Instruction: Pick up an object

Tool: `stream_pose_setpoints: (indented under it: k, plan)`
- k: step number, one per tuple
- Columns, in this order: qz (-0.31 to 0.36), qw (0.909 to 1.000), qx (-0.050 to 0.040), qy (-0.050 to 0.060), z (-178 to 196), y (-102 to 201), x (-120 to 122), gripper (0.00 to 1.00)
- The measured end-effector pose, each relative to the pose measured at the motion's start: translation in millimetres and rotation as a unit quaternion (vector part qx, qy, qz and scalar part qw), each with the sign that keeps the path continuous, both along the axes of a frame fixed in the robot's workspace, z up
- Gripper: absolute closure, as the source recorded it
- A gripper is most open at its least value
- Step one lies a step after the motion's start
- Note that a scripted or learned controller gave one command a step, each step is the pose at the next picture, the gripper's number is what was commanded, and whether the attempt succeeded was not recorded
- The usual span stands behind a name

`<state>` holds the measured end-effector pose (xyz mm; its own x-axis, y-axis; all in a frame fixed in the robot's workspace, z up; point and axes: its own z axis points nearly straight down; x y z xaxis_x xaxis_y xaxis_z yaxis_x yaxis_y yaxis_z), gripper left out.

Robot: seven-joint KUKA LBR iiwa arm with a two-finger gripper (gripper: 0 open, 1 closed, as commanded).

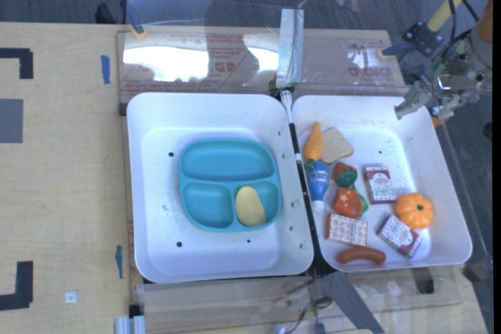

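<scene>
Two shallow white plastic bins sit side by side on the wooden bench, and their contents suggest a sorting arrangement: the left bin [149, 168] carries a turquoise three-compartment plastic tray [205, 203] with a yellow egg-shaped toy [250, 205] lying in its lower-right compartment, while the right bin [438, 168] serves as the stock of loose toy food. There the pieces crowd toward the bin's left and lower parts, probably because they were tipped in loosely: an orange toy carrot [314, 142] touching a tan toy bread slice [337, 145], a white-and-blue toy bottle [318, 182] just below the carrot, a red strawberry-like toy [348, 199], a small red-and-white carton [380, 184], a checked red-and-white packet [347, 230], a brown toy sausage [361, 254], a second red-and-white packet [398, 235] and an orange toy pumpkin [413, 210] just above it. The arm's grey two-finger gripper [412, 105] hangs over the upper right rim of the right bin, well apart from every toy, so nothing sits between its fingers; whether they are spread or closed I cannot tell at this angle. Any of the toys could serve as the object to pick up, and all lie untouched in the bin, so the pick looks not yet begun.
</scene>
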<state>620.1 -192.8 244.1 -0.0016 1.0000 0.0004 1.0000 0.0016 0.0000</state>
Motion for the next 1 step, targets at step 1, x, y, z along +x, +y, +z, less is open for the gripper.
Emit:
stream_pose_setpoints:
  k: [1]
  plan:
    - [0.062, 0.9981, 0.0017, 0.003, -143.1, 66.4, 31.7, 0.00]
